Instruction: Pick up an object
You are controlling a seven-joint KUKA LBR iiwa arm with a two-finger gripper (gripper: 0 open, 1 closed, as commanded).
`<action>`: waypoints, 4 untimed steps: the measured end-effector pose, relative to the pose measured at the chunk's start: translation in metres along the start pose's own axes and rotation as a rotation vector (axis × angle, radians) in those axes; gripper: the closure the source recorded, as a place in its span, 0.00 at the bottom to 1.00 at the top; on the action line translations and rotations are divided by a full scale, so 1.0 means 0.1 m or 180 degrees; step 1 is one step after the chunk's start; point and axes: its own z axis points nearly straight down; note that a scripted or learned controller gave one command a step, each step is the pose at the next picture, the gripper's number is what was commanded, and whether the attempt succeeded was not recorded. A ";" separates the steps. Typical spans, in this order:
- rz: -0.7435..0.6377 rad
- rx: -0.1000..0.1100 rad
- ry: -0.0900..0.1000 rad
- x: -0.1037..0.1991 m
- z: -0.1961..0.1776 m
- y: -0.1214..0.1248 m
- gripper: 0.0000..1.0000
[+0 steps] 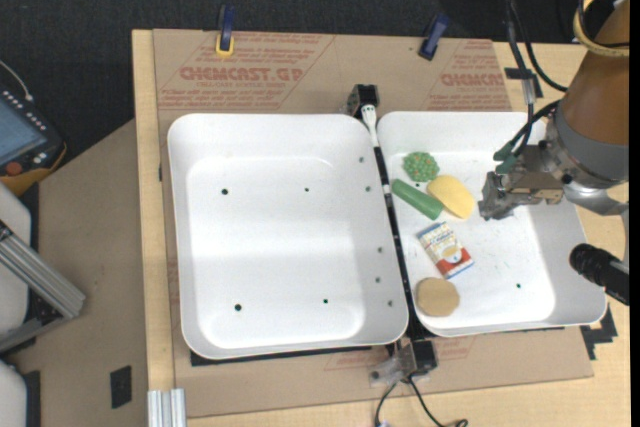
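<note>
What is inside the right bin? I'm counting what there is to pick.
The right bin holds a green round object, a green stick, a yellow piece, a small packet and a tan disc. The gripper covers some floor.

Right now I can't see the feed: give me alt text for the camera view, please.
The gripper hangs low in the right bin, just right of a yellow object. Beside that lie a green cylinder and a green bumpy ball, with a small red, white and blue packet and a tan disc nearer the camera. The left bin adjoins it.
</note>
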 end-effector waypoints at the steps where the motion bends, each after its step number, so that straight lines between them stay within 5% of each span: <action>1: -0.0057 -0.0019 0.0012 0.67 -0.07 0.14 1.00; 2: -0.0050 -0.0042 0.0013 1.06 -0.75 0.33 1.00; 3: -0.0010 0.0016 0.0004 0.49 -0.20 -0.02 1.00; 4: -0.0047 0.0001 0.0011 0.94 -0.15 0.00 1.00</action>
